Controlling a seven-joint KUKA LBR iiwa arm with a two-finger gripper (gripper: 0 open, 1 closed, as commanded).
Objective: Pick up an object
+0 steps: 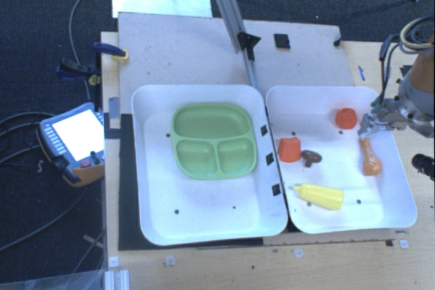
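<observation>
Tool (368,132) touching orange bottle (370,158) top; long axis near-vertical.

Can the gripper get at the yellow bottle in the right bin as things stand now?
Probably yes. The yellow bottle lies apart from the other objects in the right bin, with nothing over it, and the gripper is above the same bin.

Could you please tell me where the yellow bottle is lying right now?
The yellow bottle lies on its side near the front edge of the right bin, below the small brown object and the orange cup.
</observation>
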